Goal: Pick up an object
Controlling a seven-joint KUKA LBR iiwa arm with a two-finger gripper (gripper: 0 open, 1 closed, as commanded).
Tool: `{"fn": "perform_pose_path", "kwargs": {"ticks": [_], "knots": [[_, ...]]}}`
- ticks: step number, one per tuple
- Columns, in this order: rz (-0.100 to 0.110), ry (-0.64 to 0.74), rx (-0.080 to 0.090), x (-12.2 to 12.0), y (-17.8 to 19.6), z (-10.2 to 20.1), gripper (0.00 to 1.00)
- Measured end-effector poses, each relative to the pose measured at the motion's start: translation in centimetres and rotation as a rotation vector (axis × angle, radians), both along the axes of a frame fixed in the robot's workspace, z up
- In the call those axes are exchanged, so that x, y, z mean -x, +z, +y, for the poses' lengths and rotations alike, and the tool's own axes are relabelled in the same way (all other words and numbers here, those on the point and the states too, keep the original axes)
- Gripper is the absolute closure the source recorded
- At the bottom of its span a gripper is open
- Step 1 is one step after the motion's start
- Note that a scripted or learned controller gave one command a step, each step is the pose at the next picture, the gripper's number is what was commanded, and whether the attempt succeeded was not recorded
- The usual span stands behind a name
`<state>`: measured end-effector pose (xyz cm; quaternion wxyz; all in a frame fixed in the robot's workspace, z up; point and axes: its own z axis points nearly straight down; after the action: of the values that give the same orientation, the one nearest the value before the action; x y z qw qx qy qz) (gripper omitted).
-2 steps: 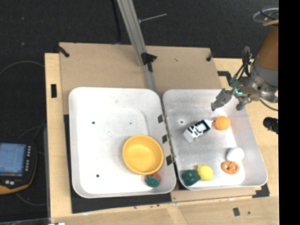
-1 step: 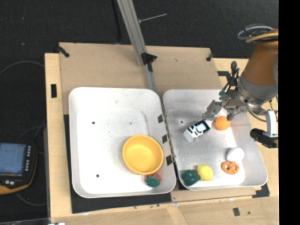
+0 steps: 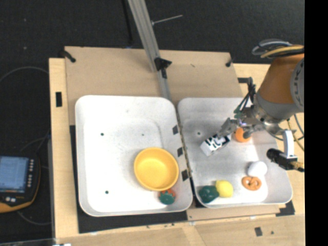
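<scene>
Objects for pickup lie across two white bins set side by side on the bench. Starting at the far left, off the bench, a handheld control pendant (image 3: 17, 182) with a lit screen rests on the dark floor. The left bin (image 3: 102, 117) carries a yellow bowl (image 3: 156, 168), upright, near its lower right corner. A small green and orange object (image 3: 167, 196) lies just beside the bowl's lower rim, against the bin's lower edge. A grey metal rail (image 3: 146, 32) runs down from the top of the view and ends at the bench's upper edge between the two bins.

The right bin (image 3: 205, 111) holds the remaining items. A dark green object (image 3: 208, 192) and a yellow round object (image 3: 224, 188) lie touching each other along the lower edge. An orange ring-shaped item (image 3: 251, 183) sits near the lower right corner, with a white ball (image 3: 257, 168) just above it. A small orange ball (image 3: 241, 135) lies near the bin's right edge, just beside the wrist.

The gripper (image 3: 213, 144) hangs over the middle of the right bin, pointing down and left. Its fingertips are too small and blurred to tell whether they are parted or closed, and nothing can be confirmed between them.
</scene>
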<state>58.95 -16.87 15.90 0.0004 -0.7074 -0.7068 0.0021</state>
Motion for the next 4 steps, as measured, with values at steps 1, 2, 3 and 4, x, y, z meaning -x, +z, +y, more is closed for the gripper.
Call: {"fn": "perform_pose_path", "kwargs": {"ticks": [1, 2, 3, 4], "knots": [[-0.019, 0.000, -0.004, -0.6, -4.2, 0.0, 0.00], [-0.030, -0.003, 0.000, -0.9, -2.6, -0.2, 1.00], [-0.011, -0.001, 0.001, -0.9, 3.4, -1.3, 1.00], [-0.013, 0.005, 0.000, -1.2, 9.8, -1.1, 1.00]]}}
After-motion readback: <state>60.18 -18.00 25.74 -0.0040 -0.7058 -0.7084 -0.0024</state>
